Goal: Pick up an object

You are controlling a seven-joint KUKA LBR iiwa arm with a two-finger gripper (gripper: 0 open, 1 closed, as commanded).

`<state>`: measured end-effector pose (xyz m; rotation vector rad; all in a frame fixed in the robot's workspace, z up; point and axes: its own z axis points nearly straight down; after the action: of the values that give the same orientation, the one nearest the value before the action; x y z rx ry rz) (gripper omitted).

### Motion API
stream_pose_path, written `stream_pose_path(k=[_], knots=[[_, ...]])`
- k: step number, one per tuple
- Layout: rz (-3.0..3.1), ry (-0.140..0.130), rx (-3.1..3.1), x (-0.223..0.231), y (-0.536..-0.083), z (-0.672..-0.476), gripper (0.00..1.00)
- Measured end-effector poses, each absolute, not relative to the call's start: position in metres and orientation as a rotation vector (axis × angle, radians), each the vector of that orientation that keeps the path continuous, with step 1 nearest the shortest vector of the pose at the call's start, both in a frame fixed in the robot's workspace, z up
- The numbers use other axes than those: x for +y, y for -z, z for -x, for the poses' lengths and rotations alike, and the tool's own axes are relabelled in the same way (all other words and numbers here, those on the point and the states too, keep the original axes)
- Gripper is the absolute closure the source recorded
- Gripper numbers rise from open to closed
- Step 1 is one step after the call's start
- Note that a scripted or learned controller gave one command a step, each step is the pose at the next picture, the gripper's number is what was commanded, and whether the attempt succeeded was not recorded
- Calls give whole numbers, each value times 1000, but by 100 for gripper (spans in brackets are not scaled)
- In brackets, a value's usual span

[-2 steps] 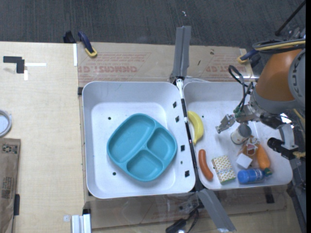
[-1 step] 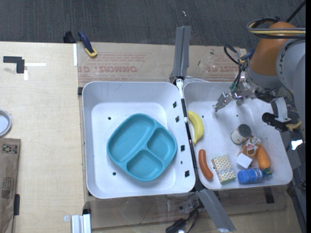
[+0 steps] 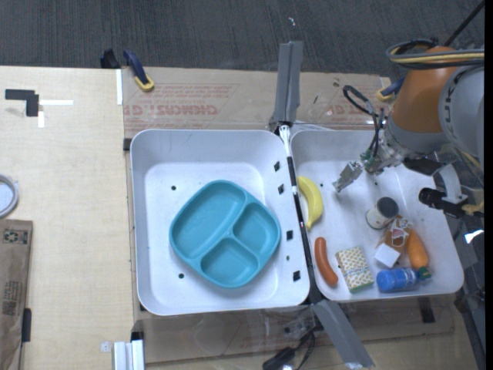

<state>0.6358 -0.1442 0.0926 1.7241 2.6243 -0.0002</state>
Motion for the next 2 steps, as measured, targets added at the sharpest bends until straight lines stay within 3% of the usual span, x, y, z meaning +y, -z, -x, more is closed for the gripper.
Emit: stream_pose_path(k=[1,2], knots=[[-1708,-1,2633,-159,-93,-659,0],[-1397,0,2811,-148,-93,-632,0]])
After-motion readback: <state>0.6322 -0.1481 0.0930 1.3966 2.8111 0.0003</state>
